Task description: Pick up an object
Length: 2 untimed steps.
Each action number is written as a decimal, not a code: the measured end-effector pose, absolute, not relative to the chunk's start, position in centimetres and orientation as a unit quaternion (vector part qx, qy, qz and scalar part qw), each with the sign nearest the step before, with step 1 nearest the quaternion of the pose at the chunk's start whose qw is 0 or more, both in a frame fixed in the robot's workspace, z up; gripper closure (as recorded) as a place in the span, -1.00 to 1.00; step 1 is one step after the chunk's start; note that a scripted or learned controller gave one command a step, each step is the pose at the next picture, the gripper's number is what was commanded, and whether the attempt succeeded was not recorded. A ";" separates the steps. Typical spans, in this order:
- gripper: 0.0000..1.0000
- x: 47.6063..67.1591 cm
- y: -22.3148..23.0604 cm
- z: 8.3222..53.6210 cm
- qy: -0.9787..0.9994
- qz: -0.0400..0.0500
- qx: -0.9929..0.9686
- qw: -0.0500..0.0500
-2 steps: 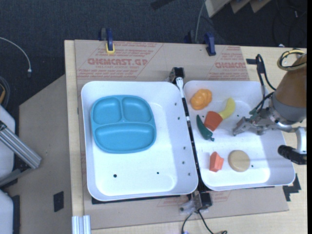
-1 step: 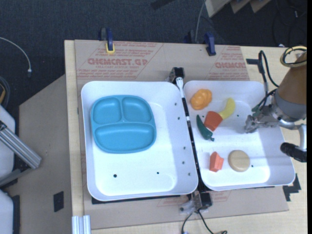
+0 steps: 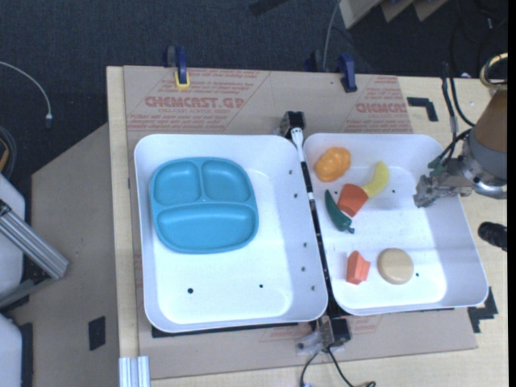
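White plastic, both bins: the left bin (image 3: 218, 305) bore a blue divided plate (image 3: 205, 204), the right bin (image 3: 451, 272) an orange lump (image 3: 332, 163), yellow banana (image 3: 375, 178), red pepper (image 3: 349, 201), small orange block (image 3: 357, 267) and beige round (image 3: 396, 265). Over the right rim hovered the gripper (image 3: 425, 193) (open or shut, I couldn't tell), well apart from the toys
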<state>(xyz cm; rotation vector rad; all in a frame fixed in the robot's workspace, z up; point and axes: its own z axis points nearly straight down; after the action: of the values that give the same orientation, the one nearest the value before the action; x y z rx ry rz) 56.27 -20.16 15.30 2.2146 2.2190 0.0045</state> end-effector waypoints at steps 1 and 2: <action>1.00 56.7 -20.6 21.7 0.708 0.002 0.707 0.005; 1.00 56.5 -19.9 27.7 0.708 0.002 0.706 0.004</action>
<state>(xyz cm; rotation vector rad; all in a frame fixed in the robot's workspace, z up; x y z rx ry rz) 56.49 -19.88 27.75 2.2133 2.2174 0.0055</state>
